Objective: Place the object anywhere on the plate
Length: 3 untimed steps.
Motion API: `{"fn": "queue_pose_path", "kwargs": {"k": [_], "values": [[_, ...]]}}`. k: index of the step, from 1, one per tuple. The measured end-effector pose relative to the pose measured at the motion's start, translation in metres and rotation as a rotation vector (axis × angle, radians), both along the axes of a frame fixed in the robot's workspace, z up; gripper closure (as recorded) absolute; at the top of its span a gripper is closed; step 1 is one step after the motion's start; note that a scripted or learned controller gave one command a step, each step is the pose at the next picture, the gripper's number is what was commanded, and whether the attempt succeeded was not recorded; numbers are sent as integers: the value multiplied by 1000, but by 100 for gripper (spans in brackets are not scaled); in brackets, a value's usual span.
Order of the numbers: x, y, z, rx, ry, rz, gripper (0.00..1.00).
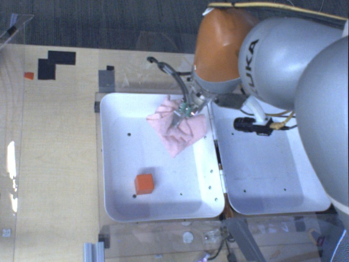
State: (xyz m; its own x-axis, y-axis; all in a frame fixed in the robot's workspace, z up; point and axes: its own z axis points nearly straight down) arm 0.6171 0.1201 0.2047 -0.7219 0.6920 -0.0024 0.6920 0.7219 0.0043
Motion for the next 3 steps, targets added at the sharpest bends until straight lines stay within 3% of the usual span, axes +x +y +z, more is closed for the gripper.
{"fn": "queue_pose_path", "kwargs": {"k": [1, 2, 3], "values": [[-53, 51, 21, 0, -4, 236, 100], [-14, -41, 83, 1, -5, -108, 100], [-38, 14, 86, 1, -3, -72, 100]]}}
